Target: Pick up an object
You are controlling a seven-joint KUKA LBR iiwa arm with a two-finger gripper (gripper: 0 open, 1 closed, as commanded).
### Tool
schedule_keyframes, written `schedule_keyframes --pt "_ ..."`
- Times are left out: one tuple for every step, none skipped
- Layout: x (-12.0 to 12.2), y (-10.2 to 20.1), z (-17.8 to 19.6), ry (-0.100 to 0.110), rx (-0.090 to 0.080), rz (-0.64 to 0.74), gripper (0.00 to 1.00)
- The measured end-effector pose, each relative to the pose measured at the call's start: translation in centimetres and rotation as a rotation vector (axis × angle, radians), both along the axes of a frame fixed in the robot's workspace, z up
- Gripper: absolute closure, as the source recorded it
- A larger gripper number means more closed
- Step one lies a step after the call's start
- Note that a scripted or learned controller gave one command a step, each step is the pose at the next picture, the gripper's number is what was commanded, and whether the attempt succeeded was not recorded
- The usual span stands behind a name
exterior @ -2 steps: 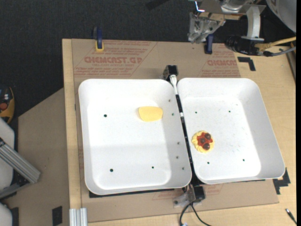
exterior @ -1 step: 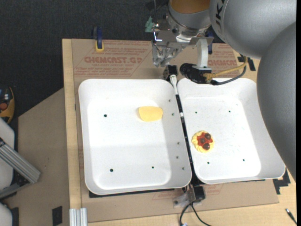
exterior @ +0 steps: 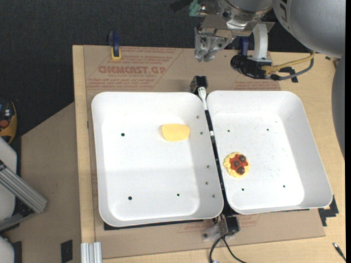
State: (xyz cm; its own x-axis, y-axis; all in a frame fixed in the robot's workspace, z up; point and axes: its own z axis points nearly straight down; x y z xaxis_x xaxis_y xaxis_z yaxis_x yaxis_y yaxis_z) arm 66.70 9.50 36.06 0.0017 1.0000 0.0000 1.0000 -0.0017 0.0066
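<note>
One fixed camera looks down at a slant on the brown board surface (exterior: pixel 137 73) and both shallow white plastic bins (exterior: pixel 109 163), moderately close.

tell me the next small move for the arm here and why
Probably bring the pincer down and toward the camera, over the yellow and red piece in the right bin. The pincer hangs beyond both bins, and that piece looks nearer than the yellow one.

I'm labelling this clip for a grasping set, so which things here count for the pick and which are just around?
For the pick:
- yellow piece in the left bin
- yellow round with dark red spots in the right bin
- gripper, above the bench beyond both bins

Just around:
- blue clamp on the board's far edge
- black cable
- metal rail
</note>
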Motion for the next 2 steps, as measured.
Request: schedule_keyframes --pt "-0.2 5.3 -7.6 0.015 0.001 0.006 1.0" --pt "0.0 8.9 -1.6 -0.001 0.003 0.006 1.0"
